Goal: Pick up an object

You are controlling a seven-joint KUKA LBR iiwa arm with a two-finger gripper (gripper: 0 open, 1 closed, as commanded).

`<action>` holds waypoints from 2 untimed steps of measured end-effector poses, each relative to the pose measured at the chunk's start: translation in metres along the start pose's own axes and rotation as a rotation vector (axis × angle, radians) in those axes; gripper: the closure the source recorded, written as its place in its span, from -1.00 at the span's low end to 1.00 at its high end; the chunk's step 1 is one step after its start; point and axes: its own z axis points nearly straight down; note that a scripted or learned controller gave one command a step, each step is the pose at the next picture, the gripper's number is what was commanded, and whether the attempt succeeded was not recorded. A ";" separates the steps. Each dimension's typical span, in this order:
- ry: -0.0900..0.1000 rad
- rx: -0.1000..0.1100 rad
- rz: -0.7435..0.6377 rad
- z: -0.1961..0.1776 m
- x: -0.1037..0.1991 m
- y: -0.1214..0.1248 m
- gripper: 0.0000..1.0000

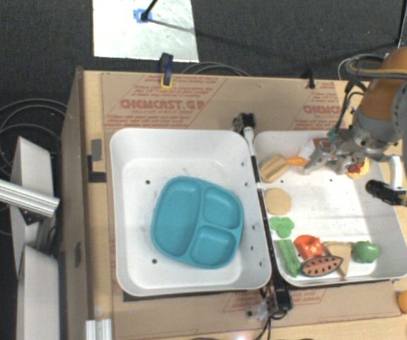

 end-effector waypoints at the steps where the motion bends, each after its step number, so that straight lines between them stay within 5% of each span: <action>1: -0.019 -0.002 -0.002 -0.010 -0.007 -0.002 1.00; 2: -0.038 -0.062 0.004 -0.101 -0.007 0.003 1.00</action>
